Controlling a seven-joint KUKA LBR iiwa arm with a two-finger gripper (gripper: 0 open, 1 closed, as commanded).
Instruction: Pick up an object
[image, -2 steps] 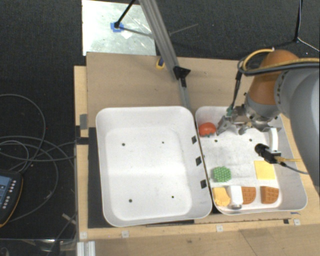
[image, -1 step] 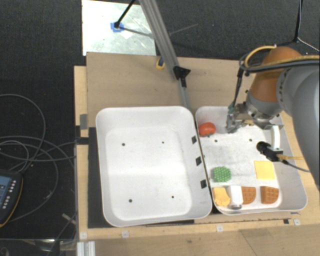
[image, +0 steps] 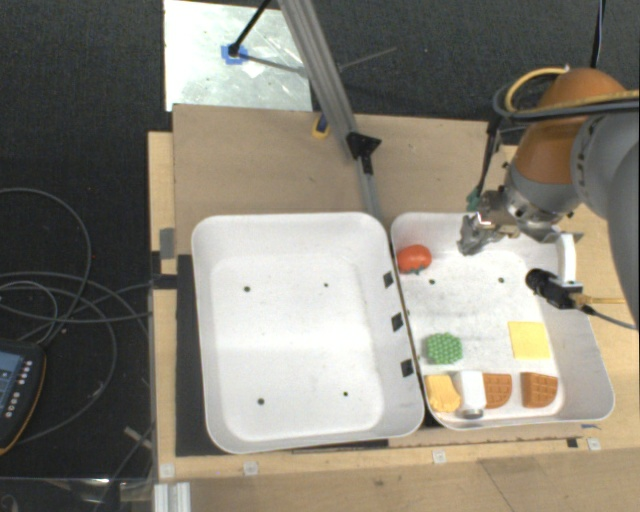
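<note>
My gripper (image: 474, 236) hovers over the right bin's (image: 590, 345) far edge; I cannot tell its state; nearest target, a red object (image: 414, 259), lies just beside it, ungrasped, toward the left bin (image: 290, 225).

A wooden bench (image: 270, 160) fills the middle of the frame, bearing two shallow white bins: the left bin (image: 205, 330) and the right bin (image: 600, 385), touching along their inner edges. A grey pole (image: 325, 75) slants down from the top centre. Black cables (image: 60, 290) loop over dark carpet at left, with a handheld pendant (image: 15, 385) at the lower left edge.
</note>
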